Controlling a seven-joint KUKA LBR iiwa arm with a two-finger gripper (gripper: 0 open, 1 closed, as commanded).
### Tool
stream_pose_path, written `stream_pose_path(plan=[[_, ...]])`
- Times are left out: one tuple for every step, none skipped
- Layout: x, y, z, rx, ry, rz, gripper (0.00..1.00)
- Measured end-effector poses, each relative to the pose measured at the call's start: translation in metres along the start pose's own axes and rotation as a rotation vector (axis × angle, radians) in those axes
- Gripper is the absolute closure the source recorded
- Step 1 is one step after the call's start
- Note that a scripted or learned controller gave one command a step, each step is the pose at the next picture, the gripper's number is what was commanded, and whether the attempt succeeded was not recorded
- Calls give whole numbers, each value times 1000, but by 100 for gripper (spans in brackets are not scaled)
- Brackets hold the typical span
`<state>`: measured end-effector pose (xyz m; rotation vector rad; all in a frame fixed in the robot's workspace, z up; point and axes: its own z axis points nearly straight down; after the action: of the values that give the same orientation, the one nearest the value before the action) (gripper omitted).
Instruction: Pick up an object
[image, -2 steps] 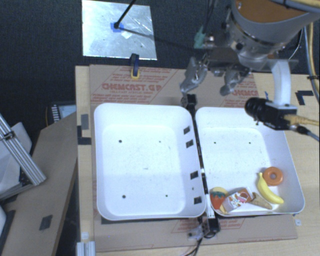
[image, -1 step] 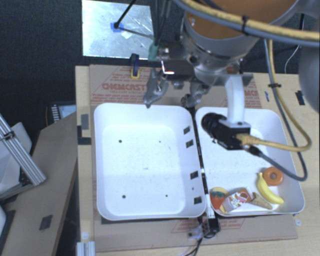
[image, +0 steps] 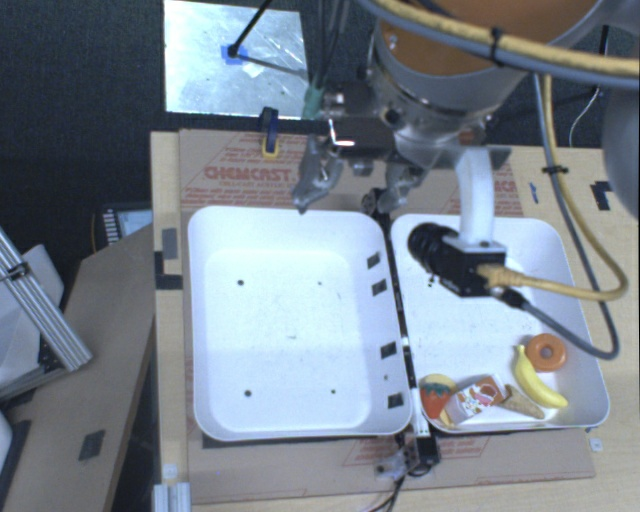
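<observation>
My gripper (image: 348, 190) hangs high over the back rim of the bins, near the divider between them. It is open, with one finger (image: 312, 185) over the left bin's (image: 280, 320) far edge and the other (image: 385, 195) above the divider; nothing is between them. Far from the gripper, the objects lie in the front right corner of the right bin (image: 470, 330): a yellow banana (image: 535, 380), an orange round piece (image: 546, 350), a red-orange fruit (image: 436, 396), a red and white packet (image: 476, 397) and a small tan piece (image: 522, 404).
A black camera unit (image: 455, 262) on a white bracket juts from the arm over the back of the right bin, with a yellow cable (image: 560, 288) looping off to the right. Brown cardboard (image: 240, 170) lies under both bins.
</observation>
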<state>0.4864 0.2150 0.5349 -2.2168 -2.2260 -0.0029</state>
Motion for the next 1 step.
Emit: stream_pose_path(plan=[[-42,0,88,7,-4,7,0]])
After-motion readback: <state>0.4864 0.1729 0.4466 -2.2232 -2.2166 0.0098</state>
